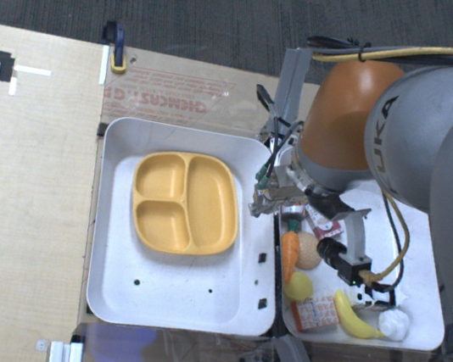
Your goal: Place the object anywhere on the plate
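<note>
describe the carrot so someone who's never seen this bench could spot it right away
Start at the two white bins and take the right bin, under the grey arm. Along its left wall, just below the gripper, lies the carrot, pointing down the picture. It is the one long orange thing with a green top; the lemon and banana beside it are yellow.

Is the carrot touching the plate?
Apart. The camera view shows the carrot in the right bin, the plate in the left, bare white bin floor between them.
</note>
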### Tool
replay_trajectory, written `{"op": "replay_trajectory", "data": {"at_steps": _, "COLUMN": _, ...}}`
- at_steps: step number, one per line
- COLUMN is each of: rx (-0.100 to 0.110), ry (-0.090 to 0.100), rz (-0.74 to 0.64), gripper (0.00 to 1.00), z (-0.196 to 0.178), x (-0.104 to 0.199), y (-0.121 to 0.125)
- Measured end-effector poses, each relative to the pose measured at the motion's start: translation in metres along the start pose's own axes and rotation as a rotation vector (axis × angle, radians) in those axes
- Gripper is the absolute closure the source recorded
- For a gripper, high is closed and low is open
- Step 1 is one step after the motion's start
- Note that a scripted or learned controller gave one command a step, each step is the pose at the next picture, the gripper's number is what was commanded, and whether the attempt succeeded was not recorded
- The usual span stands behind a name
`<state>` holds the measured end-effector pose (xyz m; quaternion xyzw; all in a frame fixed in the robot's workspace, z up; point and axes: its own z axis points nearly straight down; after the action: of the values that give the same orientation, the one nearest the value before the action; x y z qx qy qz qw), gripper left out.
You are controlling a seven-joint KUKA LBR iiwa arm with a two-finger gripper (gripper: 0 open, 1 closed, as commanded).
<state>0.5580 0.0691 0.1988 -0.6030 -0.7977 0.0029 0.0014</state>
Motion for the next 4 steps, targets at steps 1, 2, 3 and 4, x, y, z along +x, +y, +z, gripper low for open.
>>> {"op": "replay_trajectory", "data": {"at_steps": 1, "rx": -0.002, "ry": 0.001, "rz": -0.056, "gripper": 1.00, "z": 0.027, "x": 0.040, "y": -0.010}}
{"op": "replay_trajectory", "data": {"at_steps": 2, "rx": -0.004, "ry": -0.001, "rz": 0.174, "gripper": 1.00, "z": -0.015, "x": 0.083, "y": 0.094}}
{"op": "replay_trajectory", "data": {"at_steps": 3, "rx": -0.001, "ry": 0.000, "rz": 0.227, "gripper": 1.00, "z": -0.018, "x": 0.123, "y": 0.015}}
{"op": "replay_trajectory", "data": {"at_steps": 4, "rx": 0.000, "ry": 0.000, "rz": -0.155, "gripper": 1.00, "z": 0.021, "x": 0.156, "y": -0.029}}
